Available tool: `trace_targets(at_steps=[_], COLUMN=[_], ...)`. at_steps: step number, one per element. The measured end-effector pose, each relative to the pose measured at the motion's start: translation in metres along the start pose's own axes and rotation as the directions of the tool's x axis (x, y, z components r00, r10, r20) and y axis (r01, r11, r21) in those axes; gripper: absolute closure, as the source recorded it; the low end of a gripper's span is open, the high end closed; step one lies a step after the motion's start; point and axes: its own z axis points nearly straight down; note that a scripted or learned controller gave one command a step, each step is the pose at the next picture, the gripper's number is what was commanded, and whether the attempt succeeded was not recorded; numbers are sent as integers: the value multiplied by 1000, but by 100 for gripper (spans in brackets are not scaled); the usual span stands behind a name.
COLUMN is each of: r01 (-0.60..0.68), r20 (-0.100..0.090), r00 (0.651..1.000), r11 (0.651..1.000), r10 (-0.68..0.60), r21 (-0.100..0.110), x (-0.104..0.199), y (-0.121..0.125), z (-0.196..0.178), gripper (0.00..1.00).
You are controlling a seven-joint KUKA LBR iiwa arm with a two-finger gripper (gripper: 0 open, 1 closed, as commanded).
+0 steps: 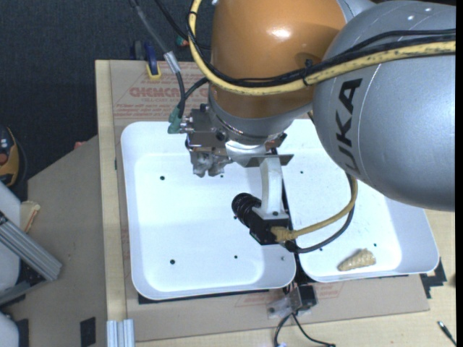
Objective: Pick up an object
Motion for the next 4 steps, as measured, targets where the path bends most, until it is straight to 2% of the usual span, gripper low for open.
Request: trace_targets(at_steps=[1, 2, 3, 4], r01=[-3, -13, 1, 0], r20=[6, 5, 4, 2], r00=[1000, 1000, 1000, 1000], r11=[1000, 1000, 1000, 1000], r10=[3, 13, -1, 0], r21=[13, 3, 13, 3], x=[0, -107, -56, -21], y=[-8, -6, 20, 18], z=[52, 20, 88, 51], gripper=[100, 100, 100, 100])
